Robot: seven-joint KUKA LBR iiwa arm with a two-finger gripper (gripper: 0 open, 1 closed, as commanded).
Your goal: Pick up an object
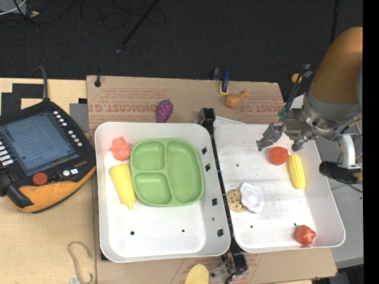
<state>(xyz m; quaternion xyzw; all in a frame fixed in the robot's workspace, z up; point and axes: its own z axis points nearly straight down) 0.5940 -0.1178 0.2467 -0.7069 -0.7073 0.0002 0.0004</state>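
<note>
The yellow toy [197, 273] is lying at the bench's near edge while my gripper [283, 138] is hanging spread wide and holding nothing over the right bin's [331, 218] far edge, just beside the red tomato [278, 155], which is looking round and slippery and may be rolling away when I am squeezing.

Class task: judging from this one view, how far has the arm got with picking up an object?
Done: the gripper has reached the right bin, fingers spread. In hand: nothing sits between them; it hangs just above the red tomato, beside the corn cob. Left: descend, close on a toy and lift it.
</note>
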